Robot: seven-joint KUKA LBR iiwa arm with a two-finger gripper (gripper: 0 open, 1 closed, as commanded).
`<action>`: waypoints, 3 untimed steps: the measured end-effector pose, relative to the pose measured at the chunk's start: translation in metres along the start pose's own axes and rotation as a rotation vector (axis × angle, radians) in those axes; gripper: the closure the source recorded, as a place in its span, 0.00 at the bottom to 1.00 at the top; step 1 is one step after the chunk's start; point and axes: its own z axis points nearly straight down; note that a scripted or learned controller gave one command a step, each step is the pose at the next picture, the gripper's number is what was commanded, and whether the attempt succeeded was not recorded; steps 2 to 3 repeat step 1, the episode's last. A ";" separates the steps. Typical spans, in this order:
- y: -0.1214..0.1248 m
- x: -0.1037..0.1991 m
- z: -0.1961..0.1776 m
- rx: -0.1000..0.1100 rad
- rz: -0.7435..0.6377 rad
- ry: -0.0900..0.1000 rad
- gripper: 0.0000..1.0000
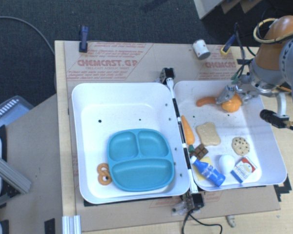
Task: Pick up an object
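End effector (228, 97) in the right bin (271, 145) beside an orange fruit (231, 105), finger state unclear

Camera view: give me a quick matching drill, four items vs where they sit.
Items:
1. blue tray
2. pretzel
3. cookie
4. blue bottle

Places:
A. left bin, just left of the tray
B. right bin, right of the bread slice
C. middle of left bin
D. right bin, near front edge by the divider

Pairs: 1-C, 2-A, 3-B, 4-D

Blue divided plate (140, 159) in left bin (88, 101), pretzel (104, 173) beside it
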 end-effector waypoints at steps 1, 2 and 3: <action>-0.043 0.077 0.007 -0.016 0.001 0.002 1.00; -0.043 0.077 0.007 -0.016 0.001 0.002 1.00; -0.043 0.077 0.007 -0.016 0.001 0.002 1.00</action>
